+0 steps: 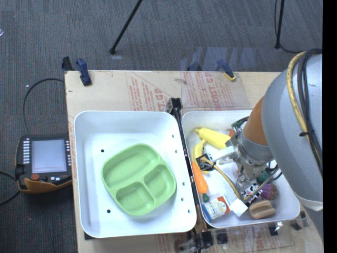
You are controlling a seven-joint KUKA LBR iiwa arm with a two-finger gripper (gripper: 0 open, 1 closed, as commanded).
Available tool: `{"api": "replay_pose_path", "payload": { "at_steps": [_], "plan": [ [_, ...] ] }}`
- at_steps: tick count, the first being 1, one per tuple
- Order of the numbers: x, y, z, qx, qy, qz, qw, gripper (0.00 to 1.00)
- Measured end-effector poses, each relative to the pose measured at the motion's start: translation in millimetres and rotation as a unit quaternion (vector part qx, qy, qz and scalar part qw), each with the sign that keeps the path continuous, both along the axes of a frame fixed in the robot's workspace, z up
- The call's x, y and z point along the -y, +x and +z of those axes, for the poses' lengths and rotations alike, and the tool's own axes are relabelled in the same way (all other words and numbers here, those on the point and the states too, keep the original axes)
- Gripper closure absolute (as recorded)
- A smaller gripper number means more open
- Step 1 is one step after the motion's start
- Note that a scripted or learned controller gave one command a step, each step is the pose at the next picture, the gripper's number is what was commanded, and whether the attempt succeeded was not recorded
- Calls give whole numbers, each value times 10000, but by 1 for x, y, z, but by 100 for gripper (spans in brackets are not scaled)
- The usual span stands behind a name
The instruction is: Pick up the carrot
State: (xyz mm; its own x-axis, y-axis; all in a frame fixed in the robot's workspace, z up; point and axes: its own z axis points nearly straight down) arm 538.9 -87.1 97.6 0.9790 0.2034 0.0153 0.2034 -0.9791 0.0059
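- Small orange carrot (pixel 200 179) lies along the right white plastic bin's (pixel 287 215) 9 o'clock wall, hard to reach.
- Grey arm's gripper (pixel 247 181) at bin centre, over clutter; can't tell its state.
- Carrot untouched.

Seen from above, a worktop (pixel 152 91) carries two white bins. The left bin (pixel 87 141) holds a green divided plate (pixel 138 179). In the right bin (pixel 287 207), an orange carrot (pixel 200 179) lies along the left wall, near a yellow bottle (pixel 213 136). The grey arm's tool (pixel 247 186) hangs over clutter to the carrot's right.
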Motion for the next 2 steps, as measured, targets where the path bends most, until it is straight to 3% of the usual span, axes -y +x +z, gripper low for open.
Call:
{"api": "replay_pose_path", "payload": {
  "at_steps": [1,2],
  "plan": [
    [26,40,-11,-114,36,325,9994,0],
    [-7,74,-11,-106,36,695,9975,0]
  ]
}}
